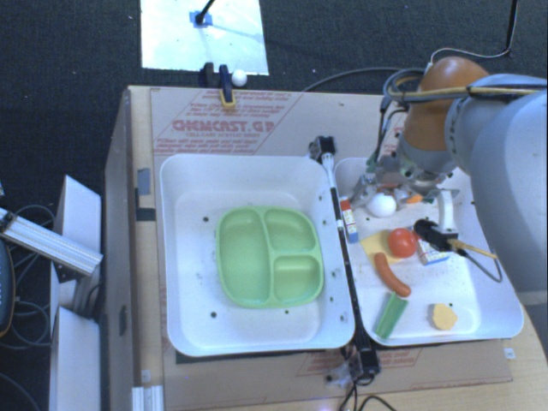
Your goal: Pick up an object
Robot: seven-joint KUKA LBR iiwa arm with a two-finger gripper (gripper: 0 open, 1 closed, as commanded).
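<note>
Over the right bin [505, 319], near its far end, gripper [387, 187] low above a white egg-shaped toy [381, 204], apparently just touching or just clear of it; jaw state impossible to tell, hidden under the wrist. Best approached, by the look of it, straight down and centred on the egg, closing gently across its narrow width, since so smooth and round a thing would likely squirt sideways toward the red tomato [402, 242] or the yellow slice [375, 245]. Green divided plate [270, 257] alone in the left bin [184, 315], well apart, no concern.
</note>
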